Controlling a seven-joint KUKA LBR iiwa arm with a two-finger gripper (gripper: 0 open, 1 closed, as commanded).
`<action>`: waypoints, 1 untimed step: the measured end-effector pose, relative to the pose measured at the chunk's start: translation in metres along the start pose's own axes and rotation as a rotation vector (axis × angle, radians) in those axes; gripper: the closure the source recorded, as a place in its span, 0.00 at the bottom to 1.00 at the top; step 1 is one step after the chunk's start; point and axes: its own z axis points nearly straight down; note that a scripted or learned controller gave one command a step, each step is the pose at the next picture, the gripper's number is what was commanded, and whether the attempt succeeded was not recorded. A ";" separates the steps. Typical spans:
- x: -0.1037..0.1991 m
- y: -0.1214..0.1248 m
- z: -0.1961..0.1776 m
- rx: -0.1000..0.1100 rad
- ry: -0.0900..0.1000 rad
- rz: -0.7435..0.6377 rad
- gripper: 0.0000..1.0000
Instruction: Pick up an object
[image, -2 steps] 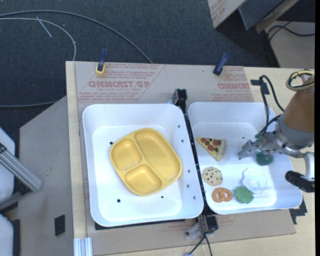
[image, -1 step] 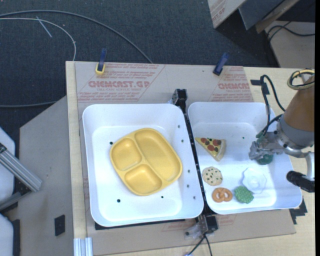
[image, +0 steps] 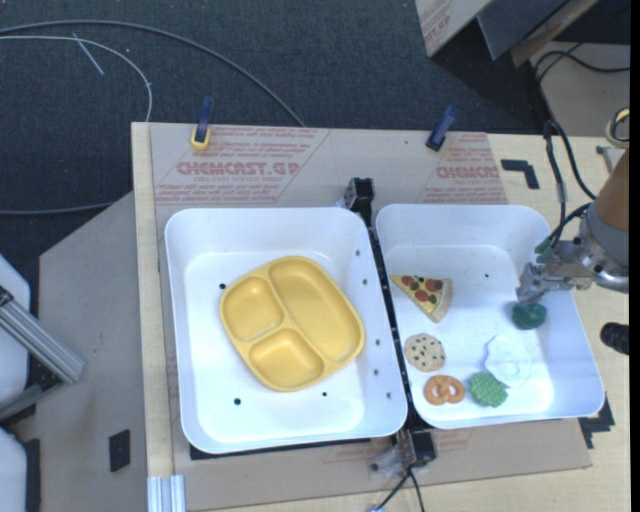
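Note:
In the right bin (image: 470, 225) lie a toy pizza slice (image: 423, 293), a chocolate-chip cookie (image: 425, 351), a pretzel (image: 444, 389), a light green leafy piece (image: 488, 389), a white piece (image: 508, 360) and a dark green round piece (image: 529, 316). My gripper (image: 537, 286) reaches in from the right and hangs at the bin's right side, directly over the dark green piece. Its tip is close to or touching that piece's top. The piece still looks to rest on the bin floor.
The left bin (image: 200, 250) holds a yellow three-compartment plate (image: 290, 322). A black divider with clamps (image: 360, 192) runs between the bins. Cables (image: 560, 160) hang near the arm at the right. Blue clips (image: 205, 112) hold the board's far edge.

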 end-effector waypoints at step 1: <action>0.000 0.001 -0.042 0.004 0.001 0.000 1.00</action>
